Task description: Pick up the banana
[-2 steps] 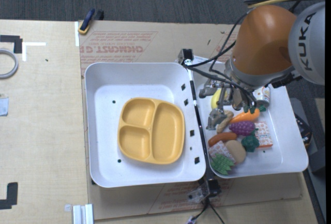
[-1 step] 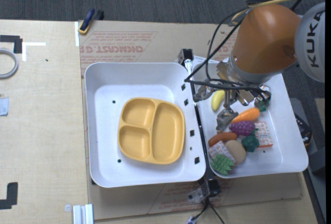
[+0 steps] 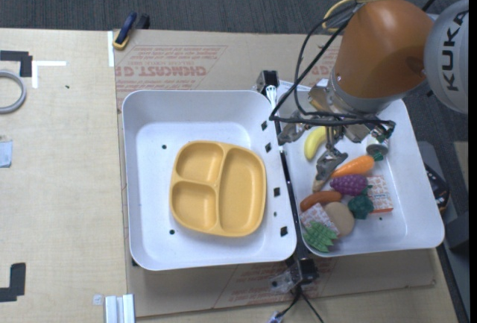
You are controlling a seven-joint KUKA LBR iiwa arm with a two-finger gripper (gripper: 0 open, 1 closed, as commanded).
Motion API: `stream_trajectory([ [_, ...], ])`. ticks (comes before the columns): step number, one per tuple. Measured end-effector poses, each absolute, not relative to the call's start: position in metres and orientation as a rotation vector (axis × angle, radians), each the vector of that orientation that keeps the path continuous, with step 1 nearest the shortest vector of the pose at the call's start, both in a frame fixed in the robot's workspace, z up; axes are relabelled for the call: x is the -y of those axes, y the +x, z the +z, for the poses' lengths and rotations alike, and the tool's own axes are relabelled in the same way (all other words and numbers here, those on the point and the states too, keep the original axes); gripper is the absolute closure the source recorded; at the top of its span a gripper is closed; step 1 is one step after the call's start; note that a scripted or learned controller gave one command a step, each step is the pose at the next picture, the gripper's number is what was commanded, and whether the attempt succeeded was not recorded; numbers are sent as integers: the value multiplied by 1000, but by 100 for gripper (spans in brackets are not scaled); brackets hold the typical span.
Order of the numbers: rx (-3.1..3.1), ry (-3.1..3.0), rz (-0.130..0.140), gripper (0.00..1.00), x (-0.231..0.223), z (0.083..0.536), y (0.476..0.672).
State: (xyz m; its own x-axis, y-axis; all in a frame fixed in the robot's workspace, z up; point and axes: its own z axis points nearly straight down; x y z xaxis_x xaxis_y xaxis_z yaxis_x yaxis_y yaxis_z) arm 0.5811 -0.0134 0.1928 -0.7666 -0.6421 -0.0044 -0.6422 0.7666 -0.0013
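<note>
The yellow banana (image 3: 315, 142) lies in the right bin (image 3: 417, 228), near its upper left corner and close to the wall shared with the left bin. My gripper (image 3: 329, 161) hangs below the orange wrist band (image 3: 380, 45), just right of and slightly below the banana's lower end. The wrist and its cables cover the banana's upper tip. Nothing visibly sits in the gripper, and the banana rests on the bin floor.
Packed below the gripper in the right bin are an orange carrot (image 3: 354, 165), purple grapes (image 3: 349, 183), a sausage (image 3: 320, 199), a brown potato-like piece (image 3: 341, 217) and green toy food (image 3: 320, 236). A yellow divided plate (image 3: 220, 187) sits in the left bin (image 3: 141, 165).
</note>
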Motion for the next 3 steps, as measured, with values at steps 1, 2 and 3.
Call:
stream_trajectory([
  [1,-2625,-1721,0,0,57,193,557],
  [2,-2691,-1612,1,0,51,193,633],
  [3,-2588,-1776,1,0,50,193,603],
])
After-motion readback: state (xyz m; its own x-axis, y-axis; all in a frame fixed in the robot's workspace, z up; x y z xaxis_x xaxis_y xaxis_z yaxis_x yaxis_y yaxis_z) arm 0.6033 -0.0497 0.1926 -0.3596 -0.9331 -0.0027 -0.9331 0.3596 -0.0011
